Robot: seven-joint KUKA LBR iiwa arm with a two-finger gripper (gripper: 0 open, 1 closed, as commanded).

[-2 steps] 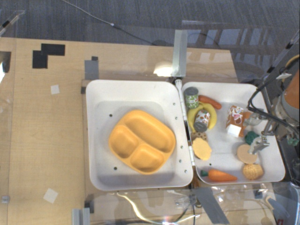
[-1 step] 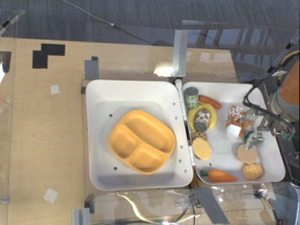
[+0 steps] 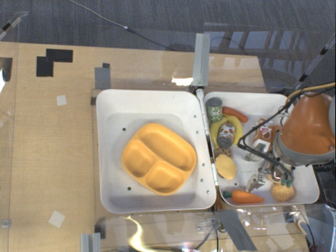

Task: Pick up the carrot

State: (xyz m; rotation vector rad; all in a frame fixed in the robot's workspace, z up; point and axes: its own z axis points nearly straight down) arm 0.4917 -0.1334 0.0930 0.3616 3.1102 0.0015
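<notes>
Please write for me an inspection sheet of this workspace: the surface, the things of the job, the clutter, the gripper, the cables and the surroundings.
Surface: wooden bench bearing a left bin and a right bin, side by side.
Job's things: carrot lying by the right bin's near wall; nothing grips it.
Clutter: yellow divided plate in the left bin; in the right bin a banana, a small can, a second carrot-like piece, a pale round piece, a tan ball.
Gripper: gripper low over the right bin, above the carrot; finger state unclear.
Cables: dark cables by the wrist.
Surroundings: grey carpet.
</notes>
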